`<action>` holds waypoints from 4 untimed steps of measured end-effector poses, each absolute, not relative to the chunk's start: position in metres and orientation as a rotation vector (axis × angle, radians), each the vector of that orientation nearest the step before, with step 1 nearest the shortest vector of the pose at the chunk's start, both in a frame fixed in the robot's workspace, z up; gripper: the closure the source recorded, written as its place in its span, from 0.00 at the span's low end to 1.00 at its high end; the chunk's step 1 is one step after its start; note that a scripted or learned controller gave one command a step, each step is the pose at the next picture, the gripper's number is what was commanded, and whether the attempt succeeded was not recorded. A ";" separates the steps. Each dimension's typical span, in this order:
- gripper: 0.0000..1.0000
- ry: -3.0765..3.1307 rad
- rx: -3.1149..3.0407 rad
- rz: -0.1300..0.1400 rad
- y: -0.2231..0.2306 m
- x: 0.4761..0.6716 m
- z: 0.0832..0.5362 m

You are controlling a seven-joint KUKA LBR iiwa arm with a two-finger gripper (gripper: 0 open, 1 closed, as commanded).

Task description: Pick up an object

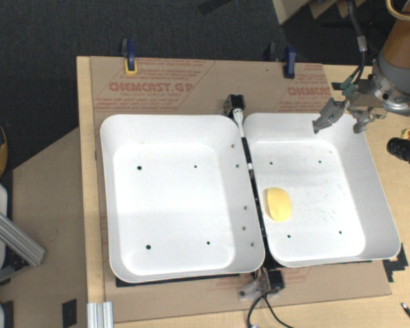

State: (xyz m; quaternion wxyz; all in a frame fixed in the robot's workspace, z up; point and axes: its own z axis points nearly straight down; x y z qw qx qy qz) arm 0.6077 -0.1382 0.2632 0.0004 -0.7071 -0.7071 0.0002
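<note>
A small yellow oval object point(279, 204) lies in the right bin point(366, 183), near its left wall and toward the front. My gripper point(343, 120) hangs above the far right corner of that bin, well behind and to the right of the yellow object. Its two grey fingers point(326, 118) are spread apart and nothing sits between them.
The left bin point(116, 183) stands beside the right one, joined by a black hinge strip point(249, 173). Both rest on a brown board point(184, 80) held by two blue clamps point(129, 55) at the far edge. A cable and connector point(263, 287) sit at the front.
</note>
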 end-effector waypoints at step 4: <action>1.00 -2.225 -2.204 0.007 0.014 0.665 0.217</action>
